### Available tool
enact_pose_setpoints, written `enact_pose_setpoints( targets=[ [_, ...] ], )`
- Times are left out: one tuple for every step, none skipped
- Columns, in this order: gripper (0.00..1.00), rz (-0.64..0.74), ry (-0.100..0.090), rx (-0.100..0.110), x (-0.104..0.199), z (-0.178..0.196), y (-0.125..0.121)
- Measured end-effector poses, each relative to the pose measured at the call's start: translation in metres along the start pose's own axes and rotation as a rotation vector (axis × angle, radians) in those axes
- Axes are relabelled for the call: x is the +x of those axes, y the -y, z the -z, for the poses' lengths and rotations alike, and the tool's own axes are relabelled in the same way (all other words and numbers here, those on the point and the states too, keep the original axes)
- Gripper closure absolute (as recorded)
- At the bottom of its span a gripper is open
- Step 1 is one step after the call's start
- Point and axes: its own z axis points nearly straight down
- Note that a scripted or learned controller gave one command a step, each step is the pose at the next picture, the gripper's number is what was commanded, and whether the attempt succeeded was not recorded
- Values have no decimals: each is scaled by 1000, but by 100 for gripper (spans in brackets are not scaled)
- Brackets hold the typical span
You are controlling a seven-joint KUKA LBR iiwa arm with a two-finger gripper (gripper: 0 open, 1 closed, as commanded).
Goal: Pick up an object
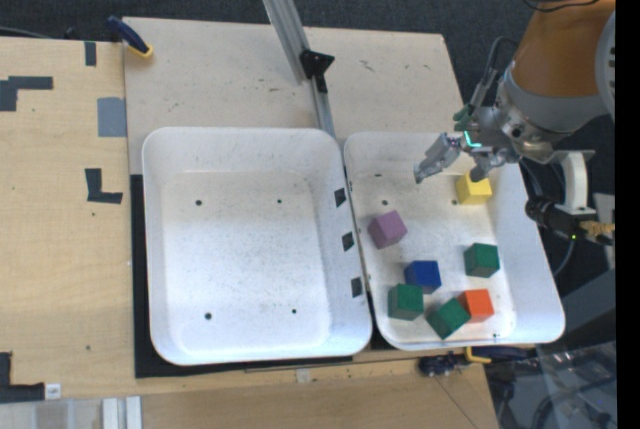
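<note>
The gripper [455, 160] hovers over the upper part of the right bin [530, 312], its two fingers spread apart with nothing between them. The yellow block [474, 188] lies just beside it in that bin, while the purple block [387, 228], blue block [423, 274] and orange block [478, 303] sit lower in the same bin.

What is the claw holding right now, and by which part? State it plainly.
Nothing. The claw hangs above the right bin, just left of the yellow block, with no block between its fingers.
</note>
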Motion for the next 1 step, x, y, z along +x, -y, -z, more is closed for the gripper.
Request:
enact_pose_setpoints(
  targets=[
    [0,1,1,-4,0,2,-1]
  ],
)
